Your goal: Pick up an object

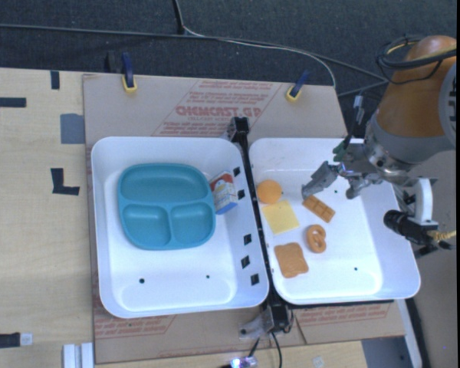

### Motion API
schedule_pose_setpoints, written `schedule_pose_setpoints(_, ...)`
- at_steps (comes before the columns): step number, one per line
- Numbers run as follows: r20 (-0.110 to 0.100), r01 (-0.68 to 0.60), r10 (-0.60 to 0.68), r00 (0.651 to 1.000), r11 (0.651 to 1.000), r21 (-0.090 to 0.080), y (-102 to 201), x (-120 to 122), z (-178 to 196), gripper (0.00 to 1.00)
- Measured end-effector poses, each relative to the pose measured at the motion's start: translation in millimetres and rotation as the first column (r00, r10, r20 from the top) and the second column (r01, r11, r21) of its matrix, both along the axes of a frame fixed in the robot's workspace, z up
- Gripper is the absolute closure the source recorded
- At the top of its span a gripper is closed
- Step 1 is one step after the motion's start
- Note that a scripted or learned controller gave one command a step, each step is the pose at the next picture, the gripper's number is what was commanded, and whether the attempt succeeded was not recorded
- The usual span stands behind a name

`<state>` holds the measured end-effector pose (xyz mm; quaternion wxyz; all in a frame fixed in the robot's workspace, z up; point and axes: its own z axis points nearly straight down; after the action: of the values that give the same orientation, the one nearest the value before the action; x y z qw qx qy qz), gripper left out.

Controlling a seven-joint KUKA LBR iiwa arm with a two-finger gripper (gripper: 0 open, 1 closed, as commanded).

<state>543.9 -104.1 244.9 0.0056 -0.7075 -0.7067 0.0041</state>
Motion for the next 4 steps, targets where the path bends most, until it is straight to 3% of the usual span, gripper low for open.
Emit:
schedule_pose_setpoints(1, 0.012, -0.003, 0.003, 1.0, 1.0, -0.002, 0.1, 2.3, 6.1, 0.0)
schedule_pose_setpoints(4, 0.007, -0.002, 0.002, 1.0, 1.0, -0.002, 2.3, 8.1, -128.0, 0.0)
